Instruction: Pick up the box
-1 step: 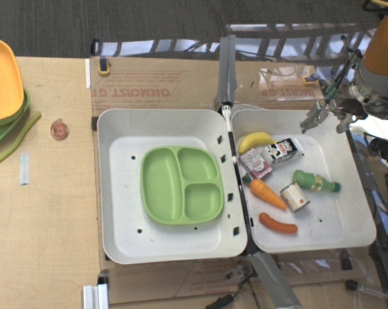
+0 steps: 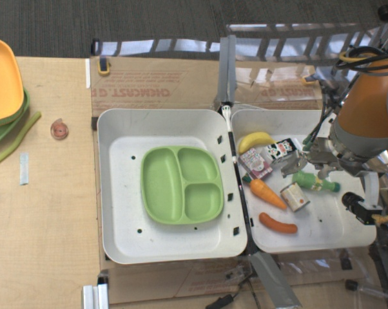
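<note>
A pink and white box point(image 2: 257, 161) lies tilted at the left of the right bin point(image 2: 349, 237), just below a banana point(image 2: 255, 140). A smaller black and white box point(image 2: 281, 149) rests against its right side. My gripper point(image 2: 309, 169) hangs just right of both boxes, low over the neck end of a green bottle point(image 2: 318, 184). It is open, its fingers point(image 2: 292, 167) spread on either side of the bottle, and nothing is held between them. The arm's orange band point(image 2: 368, 105) rises behind it.
Also in the right bin are a carrot point(image 2: 268, 194), a small can point(image 2: 295, 197) and a red sausage point(image 2: 278, 223). The left bin point(image 2: 116, 192) holds a green divided plate point(image 2: 182, 184). Orange and green plates point(image 2: 2, 95) sit on the bench at far left.
</note>
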